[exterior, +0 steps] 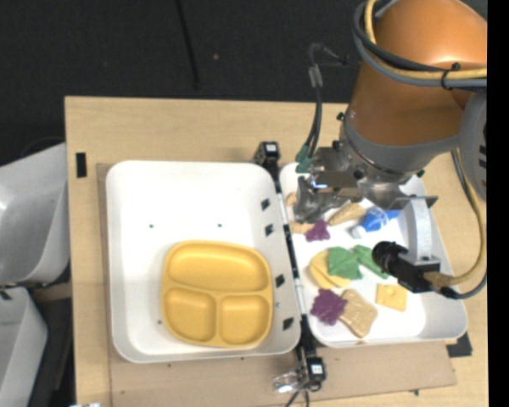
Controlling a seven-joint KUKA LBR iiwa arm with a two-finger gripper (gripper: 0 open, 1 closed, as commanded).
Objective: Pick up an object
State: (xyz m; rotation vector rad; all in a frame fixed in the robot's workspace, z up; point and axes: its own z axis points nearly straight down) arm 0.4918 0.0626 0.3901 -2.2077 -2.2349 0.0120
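- My grey arm with its broad orange band (416, 66) comes in from the right and covers the far end of the right bin, hiding whatever lies beneath it; its top is cut off by the frame edge.
- The pale wooden bench (85, 125) carries both bins; its near corners run out of view.
- The left shallow white plastic bin (136, 193) holds a yellow three-compartment plastic tray (216, 293), lying flat toward the near side.
- The right shallow white plastic bin (445, 312) is only partly visible, near the arm's wrist.
- My two-finger metal gripper (312, 200) hangs low at the far left corner of the right bin; I cannot tell how it is set.
- Just beside it lie a small purple toy piece (317, 231) and a tan stick-shaped piece (343, 214), partly tucked under the wrist.
- A blue piece (373, 221) is half hidden by the arm.
- A green leafy toy (346, 263) lies on a yellow flat piece (321, 270).
- Nearer: a purple grape-like cluster (328, 305), touching a tan toast-like slice (359, 314), and a small yellow square (392, 297).
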